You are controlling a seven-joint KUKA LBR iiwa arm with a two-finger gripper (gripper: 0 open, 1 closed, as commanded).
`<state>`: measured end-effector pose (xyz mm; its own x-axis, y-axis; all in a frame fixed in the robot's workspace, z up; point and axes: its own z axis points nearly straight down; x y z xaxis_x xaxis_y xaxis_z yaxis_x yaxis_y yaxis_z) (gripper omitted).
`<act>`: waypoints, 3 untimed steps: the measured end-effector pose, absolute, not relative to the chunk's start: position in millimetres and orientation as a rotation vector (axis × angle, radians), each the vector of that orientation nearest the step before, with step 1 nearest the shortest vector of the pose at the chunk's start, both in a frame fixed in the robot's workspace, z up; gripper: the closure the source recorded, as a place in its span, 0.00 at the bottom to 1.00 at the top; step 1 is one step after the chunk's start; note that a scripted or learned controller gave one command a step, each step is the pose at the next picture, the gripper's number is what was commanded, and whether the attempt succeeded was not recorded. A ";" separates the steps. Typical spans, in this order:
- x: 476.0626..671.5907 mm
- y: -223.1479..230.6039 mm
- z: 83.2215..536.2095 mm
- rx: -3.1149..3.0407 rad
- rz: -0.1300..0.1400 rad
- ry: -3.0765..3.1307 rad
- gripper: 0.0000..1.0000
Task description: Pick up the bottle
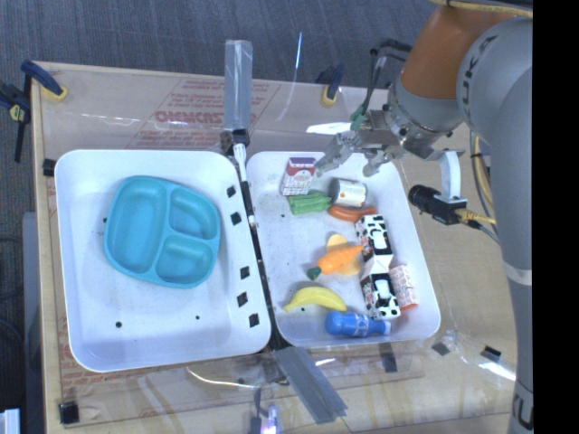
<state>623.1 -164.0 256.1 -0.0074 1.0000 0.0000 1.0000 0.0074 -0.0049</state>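
on the bench [109, 107], two white bins [81, 333] sit side by side.

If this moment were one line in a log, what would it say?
two-finger gripper: open, above right white bin's far end | blue plastic bottle: lying at near edge, untouched

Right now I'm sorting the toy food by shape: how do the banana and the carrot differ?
The banana is yellow and curved; the carrot is orange and stubbier. The banana lies nearer the bin's front edge, the carrot nearer its middle. Both lie flat in the right bin.
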 end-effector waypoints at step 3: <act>645.4 -172.0 93.4 -2.076 0.000 -2.360 0.00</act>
<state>645.4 -172.0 93.4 -0.1279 0.9918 -0.0012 0.9918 0.1279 0.0011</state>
